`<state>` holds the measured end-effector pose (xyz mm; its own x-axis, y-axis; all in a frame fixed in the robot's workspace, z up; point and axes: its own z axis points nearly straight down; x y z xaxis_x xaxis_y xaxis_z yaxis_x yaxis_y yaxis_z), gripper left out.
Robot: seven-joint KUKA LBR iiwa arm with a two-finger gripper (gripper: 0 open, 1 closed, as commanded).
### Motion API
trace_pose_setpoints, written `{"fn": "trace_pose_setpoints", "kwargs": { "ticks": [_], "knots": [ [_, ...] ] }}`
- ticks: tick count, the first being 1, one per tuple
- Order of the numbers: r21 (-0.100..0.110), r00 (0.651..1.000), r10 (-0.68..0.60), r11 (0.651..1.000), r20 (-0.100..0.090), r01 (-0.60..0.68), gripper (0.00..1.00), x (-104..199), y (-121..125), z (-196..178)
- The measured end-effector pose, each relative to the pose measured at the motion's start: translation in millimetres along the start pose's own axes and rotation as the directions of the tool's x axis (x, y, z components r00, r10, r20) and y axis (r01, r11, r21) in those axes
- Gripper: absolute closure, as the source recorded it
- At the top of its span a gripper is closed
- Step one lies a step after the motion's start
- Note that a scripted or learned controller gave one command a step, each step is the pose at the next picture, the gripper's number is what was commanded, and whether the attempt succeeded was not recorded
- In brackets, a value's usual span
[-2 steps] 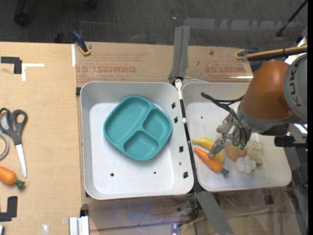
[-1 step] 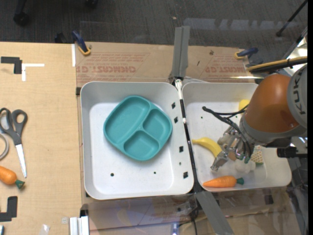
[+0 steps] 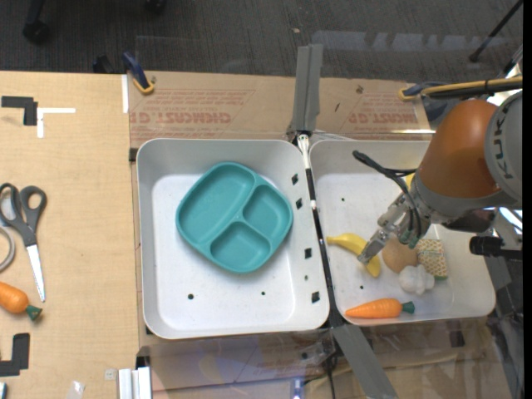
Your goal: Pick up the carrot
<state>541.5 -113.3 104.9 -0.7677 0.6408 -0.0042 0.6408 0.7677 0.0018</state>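
The carrot (image 3: 378, 308) lies near the right bin's front wall; the gripper (image 3: 374, 251), fingers spread, hovers just above it.

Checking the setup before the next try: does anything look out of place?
Yes. A second carrot lies outside the bins on the bench's left edge, near the scissors. The carrot in the right bin lies apart from the claw.

Two white bins: left bin (image 3: 150, 248), right bin (image 3: 465, 302). One teal divided plate (image 3: 234, 216), one banana (image 3: 353, 245). Two carrots: one carrot (image 3: 378, 308) in the right bin, another carrot (image 3: 15, 298) on the bench beside one pair of scissors (image 3: 25, 223).
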Motion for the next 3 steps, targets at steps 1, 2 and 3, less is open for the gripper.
{"fn": "trace_pose_setpoints", "kwargs": {
  "ticks": [1,2,3],
  "knots": [
    [0.002,0.958,0.288,0.958,-0.001,-0.288,0.0,-2.8,17.4,12.6],
    [0.005,0.816,0.578,0.816,0.0,-0.578,0.0,-48.3,-14.0,-105.2],
    [0.003,0.83,0.557,0.83,-0.001,-0.557,0.0,-11.9,8.7,-5.5]
  ]
}}
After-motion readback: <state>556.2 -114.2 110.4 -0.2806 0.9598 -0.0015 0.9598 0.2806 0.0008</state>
